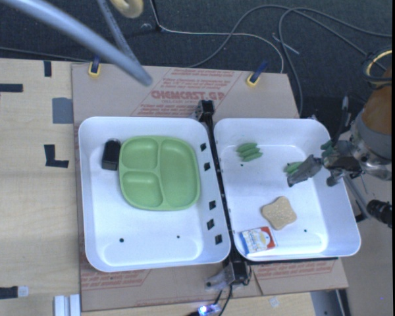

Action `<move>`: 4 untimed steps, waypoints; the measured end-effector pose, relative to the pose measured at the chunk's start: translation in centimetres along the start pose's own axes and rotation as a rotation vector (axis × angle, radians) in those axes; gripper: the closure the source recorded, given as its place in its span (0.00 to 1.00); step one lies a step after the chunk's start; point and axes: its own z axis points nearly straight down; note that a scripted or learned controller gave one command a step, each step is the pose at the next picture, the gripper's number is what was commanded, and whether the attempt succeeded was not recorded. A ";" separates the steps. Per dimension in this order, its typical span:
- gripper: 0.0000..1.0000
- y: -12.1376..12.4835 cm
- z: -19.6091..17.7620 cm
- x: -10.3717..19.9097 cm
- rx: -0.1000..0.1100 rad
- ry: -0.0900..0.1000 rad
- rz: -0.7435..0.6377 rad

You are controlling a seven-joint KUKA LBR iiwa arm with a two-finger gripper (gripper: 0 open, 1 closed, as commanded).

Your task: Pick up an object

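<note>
White bins: two, left bin (pixel 92 196), right bin (pixel 316 133).
Gripper (pixel 303 170): over right bin's right edge; fingers' state, cannot tell.
Right bin: one green beans piece (pixel 249 151), one bread slice (pixel 278 212), one packet (pixel 257 240), all left of or below it.
Left bin: one green tray (pixel 160 173), one black block (pixel 110 155).

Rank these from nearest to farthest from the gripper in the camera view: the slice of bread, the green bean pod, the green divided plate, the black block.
From the gripper over the right bin's right side:
1. Slice of bread, right bin, below and just left of it.
2. Green bean pod, right bin, upper left part.
3. Green divided plate, middle of the left bin.
4. Black block, left bin, against the plate's far left edge.
</note>
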 end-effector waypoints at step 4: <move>0.00 0.2 14.4 -0.1 -0.006 -0.001 -0.003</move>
